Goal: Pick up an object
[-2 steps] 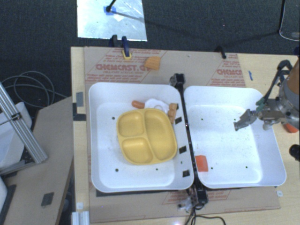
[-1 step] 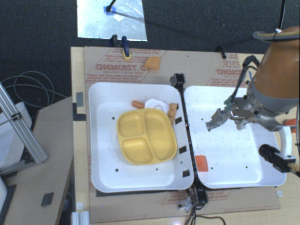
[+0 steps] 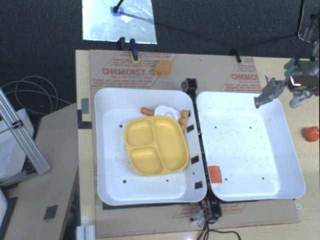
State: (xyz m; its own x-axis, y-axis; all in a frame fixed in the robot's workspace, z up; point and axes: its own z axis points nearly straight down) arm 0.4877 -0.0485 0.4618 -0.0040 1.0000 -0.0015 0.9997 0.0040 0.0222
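Note:
My gripper (image 3: 276,102) hangs over the far right corner of the right bin (image 3: 280,134), open, with nothing between its fingers. An orange-red block (image 3: 214,174) lies in that bin's near left corner, well away from the gripper. The left bin (image 3: 107,134) holds a yellow divided plate (image 3: 155,146). Beyond the plate lie a small orange piece (image 3: 147,111), a white object (image 3: 167,113) and a tan block (image 3: 184,118) by the bin's right wall.
On the bench outside the bins are an orange lump (image 3: 163,67) behind the left bin and a red object (image 3: 311,133) to the right of the right bin. A blue and yellow clamp (image 3: 134,51) grips the back edge.

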